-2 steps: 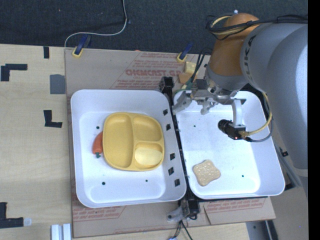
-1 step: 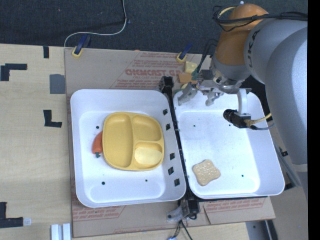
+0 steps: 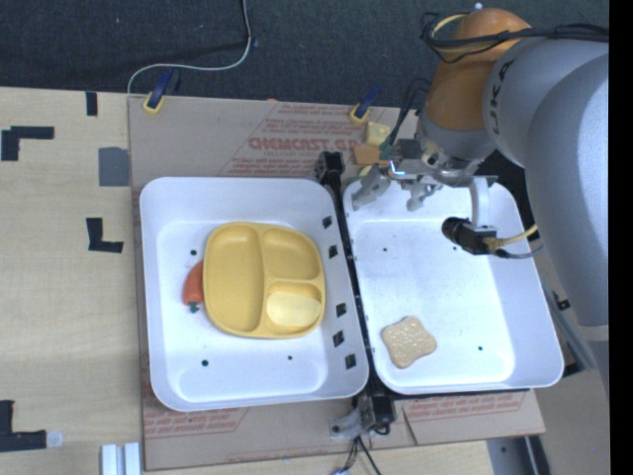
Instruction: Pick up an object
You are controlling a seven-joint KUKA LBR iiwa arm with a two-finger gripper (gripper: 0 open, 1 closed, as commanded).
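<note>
Claw (image 3: pixel 394 188) poised over the far edge of the right bin (image 3: pixel 514 364), its 2 fingers spread apart with nothing between them.

The tan cracker-like piece (image 3: pixel 407 341) lies flat on the right bin's floor near its front, well apart from the claw. In the left bin (image 3: pixel 163 364) a yellow divided plate (image 3: pixel 259 270) rests over an orange-red item (image 3: pixel 193 285) that peeks out at its left edge. Both bins sit side by side on the counter (image 3: pixel 59 325).

orange object (image 3: pixel 193 285): mostly hidden under yellow tray (image 3: pixel 263 279) | arm (image 3: pixel 554 117): cut off at right edge
</note>
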